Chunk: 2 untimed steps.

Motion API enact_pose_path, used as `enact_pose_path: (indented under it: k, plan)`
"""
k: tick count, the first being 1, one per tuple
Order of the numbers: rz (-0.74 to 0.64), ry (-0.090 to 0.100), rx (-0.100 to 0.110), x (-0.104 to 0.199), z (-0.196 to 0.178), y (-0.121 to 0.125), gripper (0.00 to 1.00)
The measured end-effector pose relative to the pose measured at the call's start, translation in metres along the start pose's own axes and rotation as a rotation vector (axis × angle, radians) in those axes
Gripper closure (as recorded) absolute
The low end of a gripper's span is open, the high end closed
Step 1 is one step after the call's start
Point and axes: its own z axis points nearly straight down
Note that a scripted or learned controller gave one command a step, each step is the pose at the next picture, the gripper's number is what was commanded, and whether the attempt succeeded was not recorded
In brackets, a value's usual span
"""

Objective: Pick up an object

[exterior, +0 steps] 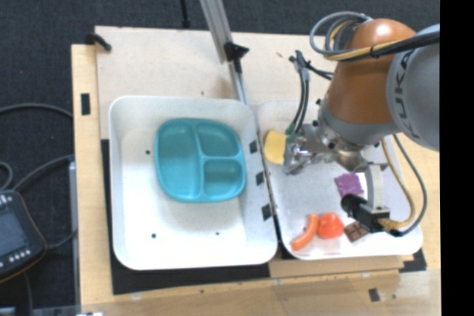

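Nearest you, along the right bin's front edge, lie an orange carrot-shaped toy and a small brown block beside it. A purple piece sits just behind them, toward the right side. At that bin's left edge you see a yellow object, with the gripper just beside it; you cannot tell how the claw is set, as the wrist hides it. A teal divided plate rests in the middle of the left bin.
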Motion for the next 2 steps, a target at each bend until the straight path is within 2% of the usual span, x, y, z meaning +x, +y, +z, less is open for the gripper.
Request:
enact_pose_path:
  k: [1,2]
  plan:
    - [0.001,0.0,0.0,0.048,0.01,-0.007,1.0]
    - [0.0,0.0,0.0,0.1,0.022,-0.003,1.0]
